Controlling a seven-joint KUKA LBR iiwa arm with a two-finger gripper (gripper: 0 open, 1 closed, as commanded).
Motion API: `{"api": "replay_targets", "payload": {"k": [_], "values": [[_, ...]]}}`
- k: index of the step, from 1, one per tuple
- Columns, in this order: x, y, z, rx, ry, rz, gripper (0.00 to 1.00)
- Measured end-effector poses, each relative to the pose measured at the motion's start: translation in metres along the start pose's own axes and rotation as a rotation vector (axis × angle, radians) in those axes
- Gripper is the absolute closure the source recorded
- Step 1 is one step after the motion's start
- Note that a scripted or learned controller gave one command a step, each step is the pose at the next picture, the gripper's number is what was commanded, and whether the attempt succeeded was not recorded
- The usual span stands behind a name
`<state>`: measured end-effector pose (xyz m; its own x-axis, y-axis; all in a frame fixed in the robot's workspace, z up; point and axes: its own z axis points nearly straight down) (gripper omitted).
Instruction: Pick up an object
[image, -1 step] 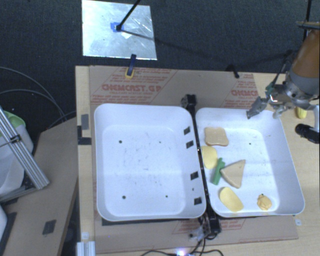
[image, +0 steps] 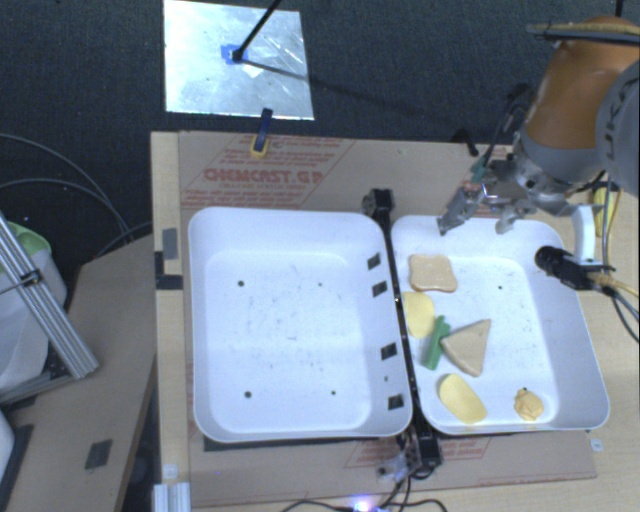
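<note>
Dark carpet surrounds a light wooden bench (image: 120, 300) that carries a printed cardboard sheet (image: 270, 170) and two shallow white bins set side by side, joined along a black clipped seam. Going from the left, the left bin (image: 290, 330) shows just its white floor with faint scuffs. Next comes the right bin (image: 560, 330), which holds all the objects: a tan bread-like slice (image: 432, 273) lies flat near the upper left, its longer side running roughly across the bin; below it a pale yellow oval piece (image: 418, 313) runs up and down the view, touching a green stick (image: 435, 342) that leans from lower left to upper right; a beige wedge (image: 468, 346) lies just right of the stick, its narrow end pointing down; a second yellow oval (image: 462, 397) lies slantwise near the front rim, and a small yellow lump (image: 529, 404) sits near the front right corner. Above the back rim of this bin hangs the gripper (image: 472, 218), its two fingers spread well apart with nothing between them, clear of every object, the bread slice being nearest below it
</note>
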<state>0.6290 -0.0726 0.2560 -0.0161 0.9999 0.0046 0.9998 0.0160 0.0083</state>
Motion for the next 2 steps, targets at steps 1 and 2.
{"api": "replay_targets", "payload": {"k": [1,2], "values": [[0.082,-0.045,-0.036,0.005,0.000,0.003,0.00],[0.125,-0.070,0.071,0.018,-0.002,0.007,0.00]]}}
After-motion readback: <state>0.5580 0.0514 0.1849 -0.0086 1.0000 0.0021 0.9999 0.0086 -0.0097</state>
